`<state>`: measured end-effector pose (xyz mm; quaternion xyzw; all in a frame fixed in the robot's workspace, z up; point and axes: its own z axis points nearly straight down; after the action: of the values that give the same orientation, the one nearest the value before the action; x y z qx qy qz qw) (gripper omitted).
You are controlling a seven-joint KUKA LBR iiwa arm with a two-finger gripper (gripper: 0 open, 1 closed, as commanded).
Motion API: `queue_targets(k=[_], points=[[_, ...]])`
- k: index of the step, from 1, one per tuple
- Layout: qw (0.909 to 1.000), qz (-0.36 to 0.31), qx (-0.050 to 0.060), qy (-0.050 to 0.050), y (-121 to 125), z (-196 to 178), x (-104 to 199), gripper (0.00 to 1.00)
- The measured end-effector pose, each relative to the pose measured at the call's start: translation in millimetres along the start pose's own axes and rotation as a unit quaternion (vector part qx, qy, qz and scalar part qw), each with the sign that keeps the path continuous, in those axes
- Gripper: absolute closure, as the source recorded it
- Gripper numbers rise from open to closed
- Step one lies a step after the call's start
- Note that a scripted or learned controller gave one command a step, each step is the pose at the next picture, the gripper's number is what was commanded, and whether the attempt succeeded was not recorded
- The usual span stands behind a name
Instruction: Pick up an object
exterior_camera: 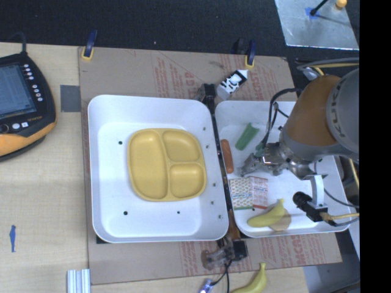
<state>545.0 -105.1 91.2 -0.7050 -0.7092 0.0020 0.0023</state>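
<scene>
The right bin (269,110) holds a green block (246,136), a brown sausage-shaped piece (226,155) along its left wall, a flat patterned packet (248,192) and a yellow banana (270,217) near the front. My gripper (259,162) hangs low over the middle of this bin, just below the green block and above the packet. I see nothing held in it. The grey arm with its orange band (311,118) covers the bin's right half.
In the left bin (104,212) lies a yellow divided plate (166,163). A second banana (253,281) rests on the bench in front of the bins. A black-and-white item (233,82) sits behind them, and a teach pendant (21,102) lies far left.
</scene>
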Motion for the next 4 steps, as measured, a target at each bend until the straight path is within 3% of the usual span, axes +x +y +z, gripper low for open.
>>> queue_targets(k=[1, 2, 3, 4], points=[[1.0, 0.002, -0.002, 0.0, 111, -2, -81, 0.0], [1.0, 0.0, 0.0, 0.0, 47, -1, -19, 0.0], [1.0, 0.001, -0.001, 0.0, 110, -1, -62, 0.0], [1.0, 0.0, -0.001, 0.0, 87, -1, 12, 0.0]])
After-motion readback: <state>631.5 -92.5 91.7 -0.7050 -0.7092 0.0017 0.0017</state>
